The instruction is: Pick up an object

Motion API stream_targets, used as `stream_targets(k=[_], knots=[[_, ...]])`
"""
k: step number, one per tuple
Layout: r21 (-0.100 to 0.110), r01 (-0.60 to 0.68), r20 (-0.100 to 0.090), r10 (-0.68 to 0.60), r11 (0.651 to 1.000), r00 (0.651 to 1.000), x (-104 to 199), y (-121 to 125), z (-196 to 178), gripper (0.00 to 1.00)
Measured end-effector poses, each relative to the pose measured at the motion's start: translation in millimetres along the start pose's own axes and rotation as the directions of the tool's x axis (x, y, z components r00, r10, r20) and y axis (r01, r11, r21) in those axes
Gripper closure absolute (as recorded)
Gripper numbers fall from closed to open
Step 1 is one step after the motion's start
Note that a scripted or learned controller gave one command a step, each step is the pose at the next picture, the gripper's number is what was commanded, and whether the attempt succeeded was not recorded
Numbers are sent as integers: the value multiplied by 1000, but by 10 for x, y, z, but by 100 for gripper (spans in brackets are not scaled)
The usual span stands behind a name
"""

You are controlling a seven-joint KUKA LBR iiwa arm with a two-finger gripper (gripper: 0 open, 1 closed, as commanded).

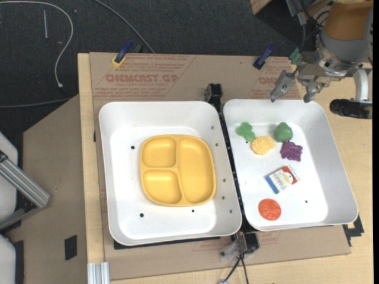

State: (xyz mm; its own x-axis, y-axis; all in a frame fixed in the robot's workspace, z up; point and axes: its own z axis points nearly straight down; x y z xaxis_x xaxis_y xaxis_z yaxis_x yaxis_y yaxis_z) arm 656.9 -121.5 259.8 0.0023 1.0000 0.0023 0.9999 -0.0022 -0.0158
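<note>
Six small objects lie in the right bin (331, 158); our gripper (294, 92) hangs with jaws spread above its far edge. We should drop squarely over the isolated red disc (269, 209) near the front edge.

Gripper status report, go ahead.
Gripper open, holding nothing, above right bin's far edge. Six items lie in that bin; green toy nearest. Nothing in the way.
</note>
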Motion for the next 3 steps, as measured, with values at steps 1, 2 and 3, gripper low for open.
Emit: stream_targets(k=[1, 2, 3], knots=[[-14, 3, 2, -3, 1000, 1000, 3, 19, -90, 0], [-8, 2, 1, -2, 1000, 1000, -21, 20, 540, 0], [-9, 2, 1, -2, 1000, 1000, -75, -60, 1092, 0]])
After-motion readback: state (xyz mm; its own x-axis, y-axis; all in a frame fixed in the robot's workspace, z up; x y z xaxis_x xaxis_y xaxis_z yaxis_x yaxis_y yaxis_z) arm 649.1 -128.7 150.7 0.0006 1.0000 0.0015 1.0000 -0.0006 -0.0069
